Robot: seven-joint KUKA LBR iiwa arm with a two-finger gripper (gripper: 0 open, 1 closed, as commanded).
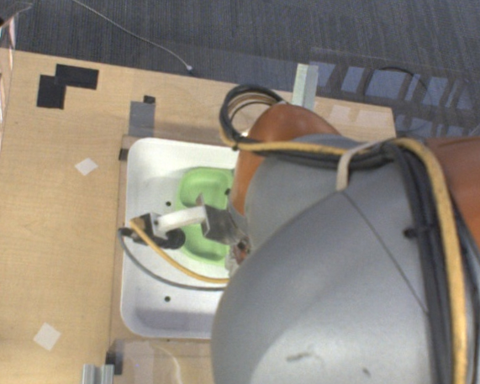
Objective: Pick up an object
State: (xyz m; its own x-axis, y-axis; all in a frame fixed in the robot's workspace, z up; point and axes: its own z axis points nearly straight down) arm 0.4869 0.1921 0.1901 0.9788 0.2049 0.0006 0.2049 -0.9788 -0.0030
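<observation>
A light green object (200, 186) lies in the left white bin (141, 296), near the bin's middle right. Another patch of it shows lower down, under the arm. My gripper (223, 226) reaches down right over this green object, and the metal end of it sits against the green surface. The big grey arm and its orange band cover the right part of the green object and of the bin.
The arm's bulk (357, 291) hides the right side of the bench. Bare bin floor lies at the front left of the white bin. Pale wooden benchtop (41, 235) spreads to the left, with black marks (64, 84) at its far corner. Metal brackets (142, 117) stand at the bin's corners.
</observation>
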